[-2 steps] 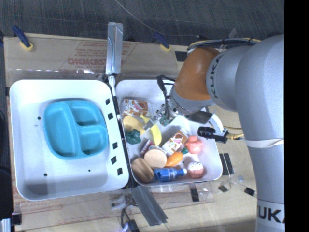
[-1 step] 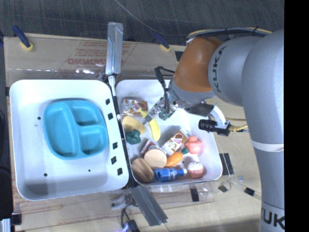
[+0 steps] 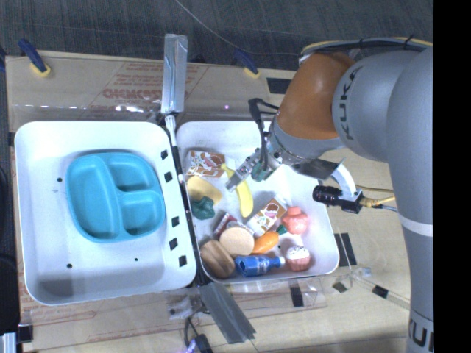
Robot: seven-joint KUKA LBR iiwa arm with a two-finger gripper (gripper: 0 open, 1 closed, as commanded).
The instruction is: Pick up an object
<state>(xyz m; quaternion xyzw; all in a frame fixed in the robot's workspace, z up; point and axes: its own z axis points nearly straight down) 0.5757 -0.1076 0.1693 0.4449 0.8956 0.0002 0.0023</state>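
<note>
Camera view shows the gripper [image 3: 250, 172] low in the right bin [image 3: 221, 129], its tip over the upper-middle of the toy heap, with the banana [image 3: 244, 197] lying just below and slightly left of it. That relation is what the coming move turns on: the banana's top end sits right at the tip, and its long axis runs from that end down and a little rightward toward the bin's middle, so the jaws would need to span its short width, across that line, to close well. Whether the jaws are apart or together I cannot tell; the tip is small and mixed with the yellow and green beneath it, and nothing is clearly seen between them. The banana is a short, curved, bright yellow toy, smooth-looking, likely light and a bit slippery. It is crowded: a yellow wedge [image 3: 203, 190] and a dark green piece [image 3: 204, 209] lie to its left, a printed packet [image 3: 205, 162] above-left, and a small carton [image 3: 268, 215] touching or nearly touching on its right. The left bin [image 3: 44, 153] holds a blue divided tray [image 3: 116, 195], well apart from the gripper.
</note>
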